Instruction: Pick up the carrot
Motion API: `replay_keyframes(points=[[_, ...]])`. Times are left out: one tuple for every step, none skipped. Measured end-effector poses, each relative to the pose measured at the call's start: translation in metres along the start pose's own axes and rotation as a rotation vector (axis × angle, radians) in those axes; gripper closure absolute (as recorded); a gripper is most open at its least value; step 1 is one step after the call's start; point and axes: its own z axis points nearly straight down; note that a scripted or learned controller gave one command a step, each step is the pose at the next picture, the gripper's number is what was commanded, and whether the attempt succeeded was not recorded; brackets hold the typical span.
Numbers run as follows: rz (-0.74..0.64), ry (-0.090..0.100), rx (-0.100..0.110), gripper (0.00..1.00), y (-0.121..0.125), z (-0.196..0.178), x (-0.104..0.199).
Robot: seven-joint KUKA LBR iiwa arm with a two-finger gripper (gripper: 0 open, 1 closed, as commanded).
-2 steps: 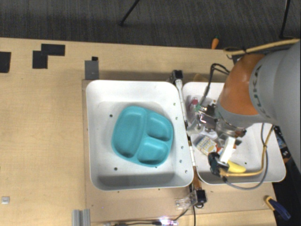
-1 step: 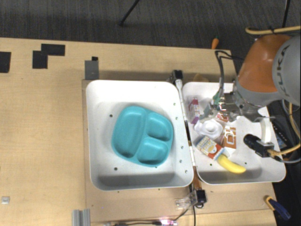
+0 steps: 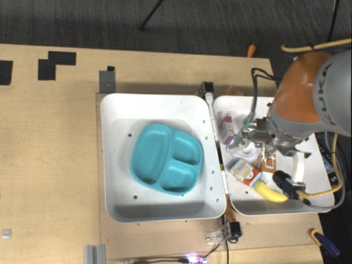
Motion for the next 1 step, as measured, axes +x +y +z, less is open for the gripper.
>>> replay_keyframes(points=[[0.09, 0.001, 0.002, 0.0, -0.0245, 0.0147, 0.039]])
